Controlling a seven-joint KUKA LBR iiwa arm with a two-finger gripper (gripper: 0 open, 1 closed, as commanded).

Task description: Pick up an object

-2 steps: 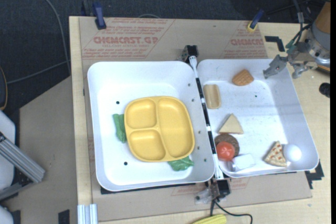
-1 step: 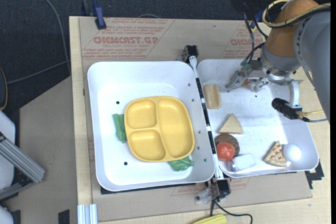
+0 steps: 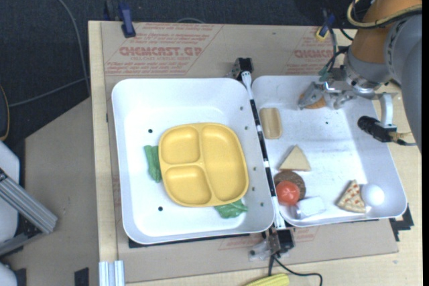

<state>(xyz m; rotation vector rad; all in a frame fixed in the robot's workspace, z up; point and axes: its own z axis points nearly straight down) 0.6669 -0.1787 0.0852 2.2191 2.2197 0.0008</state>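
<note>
Gripper point(image 3: 323, 97) low over the far end of the right bin point(image 3: 375, 164), and from up here I cannot tell how it is set or whether anything is in it. Something orange-brown point(image 3: 317, 104) peeks out right beneath it, too hidden to name. Working outward: a tan bread-like piece point(image 3: 271, 122) by the divider, a pale wedge point(image 3: 295, 159) nearer the middle, then a red tomato on a brown round point(image 3: 289, 192), a pizza slice point(image 3: 350, 197) and a white egg point(image 3: 373, 195) at the near end. Left bin point(image 3: 134, 144) carries a yellow sectioned tray point(image 3: 202, 164) over green leaves point(image 3: 153, 163). Best play, I'd say: centre squarely over one piece, stay off the bin wall, close firmly, lift straight.
</note>
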